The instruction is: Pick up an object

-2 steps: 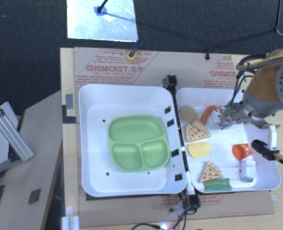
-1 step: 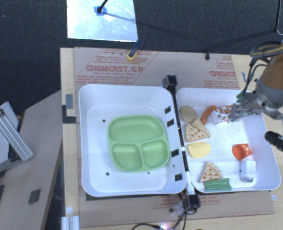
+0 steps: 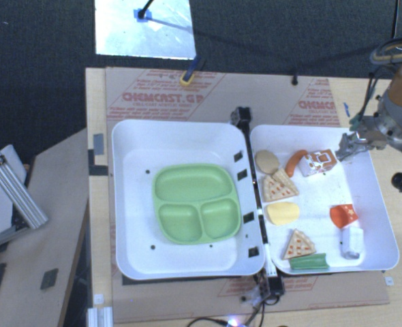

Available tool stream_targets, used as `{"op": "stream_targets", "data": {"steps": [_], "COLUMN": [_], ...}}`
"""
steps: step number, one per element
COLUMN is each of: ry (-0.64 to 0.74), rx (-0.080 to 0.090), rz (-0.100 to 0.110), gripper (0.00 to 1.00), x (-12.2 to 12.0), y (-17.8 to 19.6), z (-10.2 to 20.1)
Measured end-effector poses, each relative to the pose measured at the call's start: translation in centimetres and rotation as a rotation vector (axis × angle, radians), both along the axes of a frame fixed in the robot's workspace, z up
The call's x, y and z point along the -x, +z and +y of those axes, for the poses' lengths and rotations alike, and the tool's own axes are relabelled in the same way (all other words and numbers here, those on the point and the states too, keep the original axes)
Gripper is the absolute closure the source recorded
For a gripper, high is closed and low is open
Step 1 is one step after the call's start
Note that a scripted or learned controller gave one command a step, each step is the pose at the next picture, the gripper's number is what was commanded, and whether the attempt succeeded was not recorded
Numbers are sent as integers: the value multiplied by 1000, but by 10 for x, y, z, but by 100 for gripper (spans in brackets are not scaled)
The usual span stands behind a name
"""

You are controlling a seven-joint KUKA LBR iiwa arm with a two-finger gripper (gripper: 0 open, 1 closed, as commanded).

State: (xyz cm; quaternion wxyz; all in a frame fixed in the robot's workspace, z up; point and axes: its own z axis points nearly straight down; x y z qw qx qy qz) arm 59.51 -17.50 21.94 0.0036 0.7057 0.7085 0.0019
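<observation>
Judging from how things lie, the pick is not yet done: every object rests on a bin floor and nothing hangs from the arm (image 3: 400, 107), which reaches over the upper right corner of the right bin (image 3: 385, 213). The gripper (image 3: 347, 146) sits low just beside the small white-and-orange carton (image 3: 319, 161); its dark fingers are too small and blurred here, so I cannot tell how far apart they stand or whether they touch the carton. What is left, by my reading, is closing on something and lifting it clear.

Taking the right bin as the landmark: it is a shallow, glossy white plastic tray with rounded corners, and its twin, the left bin (image 3: 129, 182), touches it on the left. Inside that twin lies a pale green divided plate (image 3: 195, 203), smooth and matte, with three compartments.

Within the right bin, two waffle-textured wedges (image 3: 279, 187) lie along its left side, one above the other, tan with red edging. Between them rests a smooth yellow lump (image 3: 283, 213). A flat green strip (image 3: 308, 262) lies along the bottom wall. A round beige bun-like piece (image 3: 267, 161) sits in the upper left, with a curved orange sausage (image 3: 295, 162) beside it. Toward the lower right are a red-orange piece (image 3: 343, 215) and a small white bottle-like thing (image 3: 351, 242).
</observation>
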Motion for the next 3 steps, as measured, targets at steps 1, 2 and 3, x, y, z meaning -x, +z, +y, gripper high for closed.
{"op": "stream_targets", "data": {"steps": [1,2,3], "ry": [4,4,6], "rx": [-4,-4,-5], "rz": [7,10,7], "gripper": [100,100,100], "x": [18,48,73], "y": [-5,-11,7], "z": [47,86,138]}}
